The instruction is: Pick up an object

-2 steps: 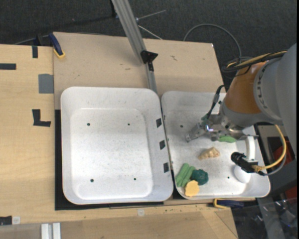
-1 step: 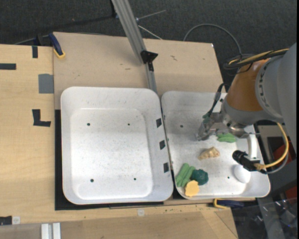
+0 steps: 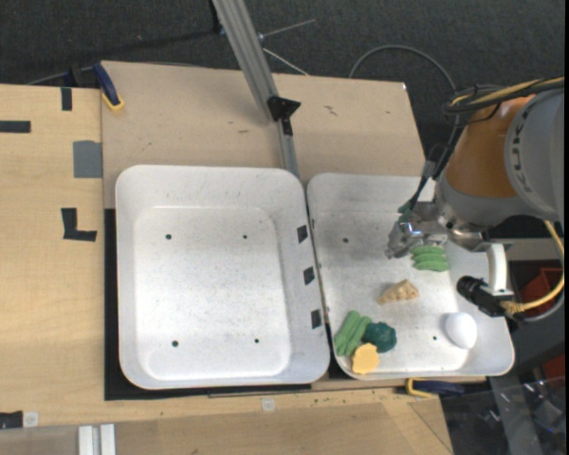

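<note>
Over right shallow white bin (image 3: pixel 360 207), two-finger gripper (image 3: pixel 405 240) low near bin floor; finger state impossible to tell. Ridged green plastic piece (image 3: pixel 431 257) just beside, on arm side, long axis roughly crosswise. Tan wedge-shaped piece (image 3: pixel 398 293) nearer front rim.

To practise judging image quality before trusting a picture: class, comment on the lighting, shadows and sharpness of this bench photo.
Camera view: lighting is even and soft, with no strong glare on the left bin or right bin; faint shadows sit beside the green ridged object and white egg-shaped object; the whole frame is slightly soft, so the gripper lacks fine detail.
</note>
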Motion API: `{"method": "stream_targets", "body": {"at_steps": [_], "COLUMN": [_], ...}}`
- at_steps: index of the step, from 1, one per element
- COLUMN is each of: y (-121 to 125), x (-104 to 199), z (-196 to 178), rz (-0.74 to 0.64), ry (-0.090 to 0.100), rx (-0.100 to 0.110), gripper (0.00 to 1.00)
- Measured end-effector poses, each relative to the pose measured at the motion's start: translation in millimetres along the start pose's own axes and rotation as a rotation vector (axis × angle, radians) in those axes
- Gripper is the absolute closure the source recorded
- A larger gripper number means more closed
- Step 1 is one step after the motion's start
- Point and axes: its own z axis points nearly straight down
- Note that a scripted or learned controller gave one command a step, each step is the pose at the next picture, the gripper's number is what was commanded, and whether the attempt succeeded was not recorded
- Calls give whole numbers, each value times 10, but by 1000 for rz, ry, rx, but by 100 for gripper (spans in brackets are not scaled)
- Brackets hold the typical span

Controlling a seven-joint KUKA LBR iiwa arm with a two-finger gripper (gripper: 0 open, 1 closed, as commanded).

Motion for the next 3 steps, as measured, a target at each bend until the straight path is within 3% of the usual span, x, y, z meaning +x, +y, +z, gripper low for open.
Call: {"method": "stream_targets", "body": {"at_steps": [2,3], "y": [52,168], "x": [-35,499], "z": [-769,-682], "rz": [-1,-5], "ry": [0,2], "rx": [0,4], "gripper": [100,100]}}
